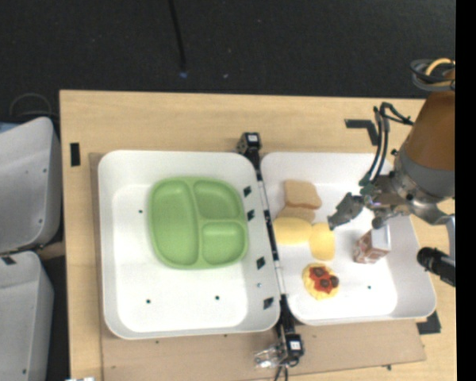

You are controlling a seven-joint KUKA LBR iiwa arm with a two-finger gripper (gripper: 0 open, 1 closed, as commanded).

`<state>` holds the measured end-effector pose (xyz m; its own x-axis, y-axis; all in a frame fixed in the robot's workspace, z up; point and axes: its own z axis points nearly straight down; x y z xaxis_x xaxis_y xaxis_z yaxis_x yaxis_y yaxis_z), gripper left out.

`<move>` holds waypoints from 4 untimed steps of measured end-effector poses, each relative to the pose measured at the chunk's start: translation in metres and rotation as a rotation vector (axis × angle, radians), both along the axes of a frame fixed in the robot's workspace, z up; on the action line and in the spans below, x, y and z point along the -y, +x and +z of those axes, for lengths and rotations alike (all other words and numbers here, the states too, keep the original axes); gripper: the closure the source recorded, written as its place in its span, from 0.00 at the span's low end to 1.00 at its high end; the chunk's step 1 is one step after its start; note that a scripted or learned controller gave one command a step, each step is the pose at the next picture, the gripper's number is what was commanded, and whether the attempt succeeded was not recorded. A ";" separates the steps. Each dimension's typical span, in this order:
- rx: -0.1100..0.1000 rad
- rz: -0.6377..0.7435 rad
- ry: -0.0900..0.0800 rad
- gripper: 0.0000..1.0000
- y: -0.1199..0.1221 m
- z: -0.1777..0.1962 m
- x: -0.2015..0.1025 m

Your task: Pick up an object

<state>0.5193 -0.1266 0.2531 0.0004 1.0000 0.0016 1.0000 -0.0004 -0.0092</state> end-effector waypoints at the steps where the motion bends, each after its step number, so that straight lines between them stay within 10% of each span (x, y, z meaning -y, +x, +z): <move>1: 0.011 0.002 -0.002 0.00 0.002 0.005 0.000; 4: 0.005 -0.002 -0.002 0.00 -0.017 -0.128 -0.001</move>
<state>0.5024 -0.1260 0.1249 0.0027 1.0000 -0.0009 1.0000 -0.0027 -0.0042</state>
